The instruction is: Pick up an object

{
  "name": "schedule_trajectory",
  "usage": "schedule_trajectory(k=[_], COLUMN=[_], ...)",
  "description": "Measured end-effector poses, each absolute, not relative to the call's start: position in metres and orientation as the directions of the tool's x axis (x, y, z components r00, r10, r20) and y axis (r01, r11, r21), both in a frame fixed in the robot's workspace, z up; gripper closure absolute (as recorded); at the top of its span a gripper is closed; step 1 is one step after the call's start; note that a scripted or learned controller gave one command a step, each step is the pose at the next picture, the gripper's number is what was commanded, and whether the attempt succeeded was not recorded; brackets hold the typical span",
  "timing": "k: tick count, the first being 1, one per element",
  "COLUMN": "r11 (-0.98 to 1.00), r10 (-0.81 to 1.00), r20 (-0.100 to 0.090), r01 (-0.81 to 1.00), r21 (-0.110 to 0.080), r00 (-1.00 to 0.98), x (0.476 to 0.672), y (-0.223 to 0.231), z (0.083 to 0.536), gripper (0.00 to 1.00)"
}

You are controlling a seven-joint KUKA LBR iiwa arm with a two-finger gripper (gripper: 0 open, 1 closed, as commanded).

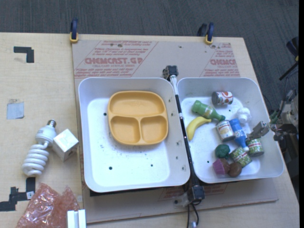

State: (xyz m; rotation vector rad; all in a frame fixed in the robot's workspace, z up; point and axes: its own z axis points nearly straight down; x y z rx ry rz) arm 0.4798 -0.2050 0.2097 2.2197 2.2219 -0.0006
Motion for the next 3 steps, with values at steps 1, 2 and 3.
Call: schedule_trajectory(k=[1, 2, 3], r11=[-0.001, 0.002, 0.005], r10=[1.000, 1.000, 1.000], r20=[0.000, -0.001, -0.002], r01=[1.000, 1.000, 1.000], r21=[0.000, 0.001, 0.002], r00=[0.001, -0.002, -0.005], x=[0.484, 0.588, 0.588], y=[-0.141, -0.135, -0.135], z=[0.092, 0.093, 0.103], gripper=[0.00, 0.00, 1.00])
